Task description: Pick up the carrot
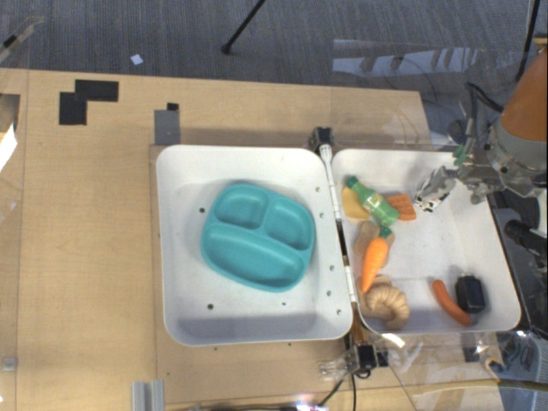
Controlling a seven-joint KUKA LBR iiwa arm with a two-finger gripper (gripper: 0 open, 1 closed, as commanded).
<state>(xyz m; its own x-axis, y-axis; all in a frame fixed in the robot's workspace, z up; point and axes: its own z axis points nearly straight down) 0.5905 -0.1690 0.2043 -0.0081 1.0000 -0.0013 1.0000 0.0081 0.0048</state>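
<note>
Where the fingers (431,193) hang over the upper part of the right bin (505,255), they look slightly parted and grasp nothing; they are small in view, so the gap is hard to judge. Just left of them lies an orange block-like piece (402,207), near but apart from the tips. Behind the fingers, the grey wrist with its cabling runs off to the right, and the orange band (527,105) of the arm shows at the upper right edge.

Carrot (372,261): lies in the right bin's left half, well below and left of the fingers, pointed end toward the bin's front, thick end up against a tan, rounded item (370,232). Green bottle (372,201) lies tilted above it, crossing a yellow piece (354,202) near the bin's left wall. Below the carrot's tip sits a beige, ridged croissant-like toy (387,305), touching or nearly touching it.

Lower right of the same bin: an orange-red sausage-shaped item (447,300) lies beside a small black object (470,293), the two touching.

Left bin (175,255): holds a teal divided plate (258,236) with three compartments, set roughly in the middle.

Both bins sit side by side on the wooden surface (77,255), joined by a clamp strip between them.
</note>
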